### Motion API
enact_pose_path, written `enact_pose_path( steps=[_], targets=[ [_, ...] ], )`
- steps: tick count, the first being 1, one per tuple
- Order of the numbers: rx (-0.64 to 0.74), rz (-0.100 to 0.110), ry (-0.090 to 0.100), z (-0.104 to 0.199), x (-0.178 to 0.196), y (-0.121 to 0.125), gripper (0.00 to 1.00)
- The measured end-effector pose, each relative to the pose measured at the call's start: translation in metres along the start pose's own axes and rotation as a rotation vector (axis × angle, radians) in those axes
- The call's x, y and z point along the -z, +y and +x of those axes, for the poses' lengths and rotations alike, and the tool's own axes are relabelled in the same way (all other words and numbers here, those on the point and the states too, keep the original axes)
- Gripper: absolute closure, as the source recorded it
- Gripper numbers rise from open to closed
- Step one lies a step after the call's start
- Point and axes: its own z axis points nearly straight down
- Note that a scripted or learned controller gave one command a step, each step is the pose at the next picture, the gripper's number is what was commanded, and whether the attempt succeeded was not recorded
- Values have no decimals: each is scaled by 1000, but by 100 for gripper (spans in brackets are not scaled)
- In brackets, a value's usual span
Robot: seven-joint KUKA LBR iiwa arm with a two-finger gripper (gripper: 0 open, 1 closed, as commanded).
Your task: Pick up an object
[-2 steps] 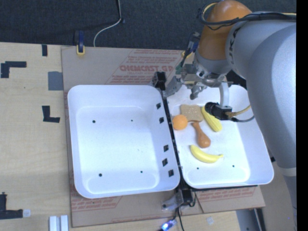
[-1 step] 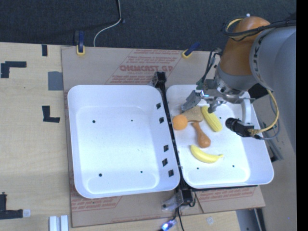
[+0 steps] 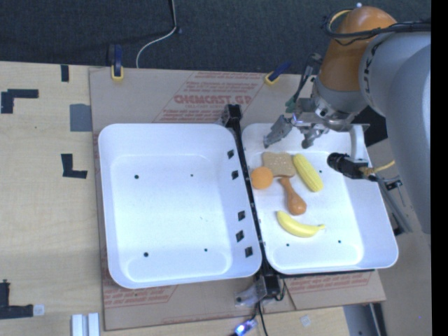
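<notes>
My gripper hangs over the far end of the right bin, its two fingers spread apart with nothing between them — open, and clear of every object. The left finger points down toward the bin's far left corner, the other sits just to its right. Just nearer than the fingers lies a tan slab, and beside it on the right a corn cob, tilted so it runs from far left to near right. Left of the slab, close to the wall shared by the two bins, is an orange ball. An orange-brown pear-shaped piece stretches from the slab's near edge toward the middle of the bin, its narrow end touching the slab. Nearer still is a banana, curved, lying apart from the rest.

The left bin sits flush beside the right one. Both rest on a cardboard sheet — clamped at its far edge — on the wooden bench.
</notes>
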Motion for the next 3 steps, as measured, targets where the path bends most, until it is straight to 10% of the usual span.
enact_pose_path(
  steps=[1,2,3],
  targets=[
    [-2,9,1,-4,-66,-23,0],
    [-3,-1,2,-51,-100,18,0],
    [3,-1,-1,1,-98,17,0]
  ],
)
